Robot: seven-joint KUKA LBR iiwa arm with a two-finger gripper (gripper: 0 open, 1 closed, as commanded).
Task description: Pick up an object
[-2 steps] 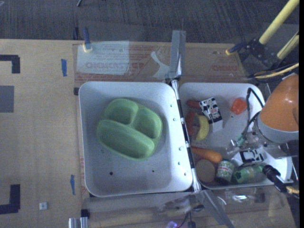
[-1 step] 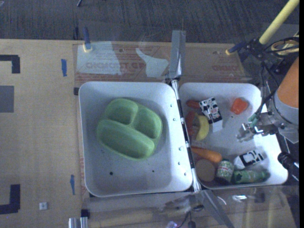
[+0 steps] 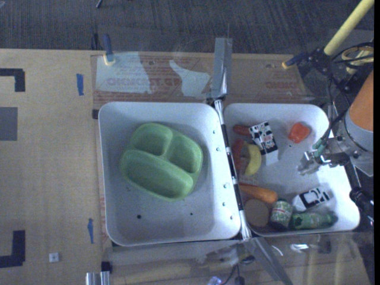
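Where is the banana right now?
The banana lies in the right bin, near its left wall, beside the black-and-white carton and above the carrot in the camera view.

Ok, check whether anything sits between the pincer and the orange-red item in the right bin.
Nothing visible stands between them. The pincer is over bare white floor of the right bin, and the orange-red item lies up and to its left with open floor between. The black-and-white box sits farther left, off that line.
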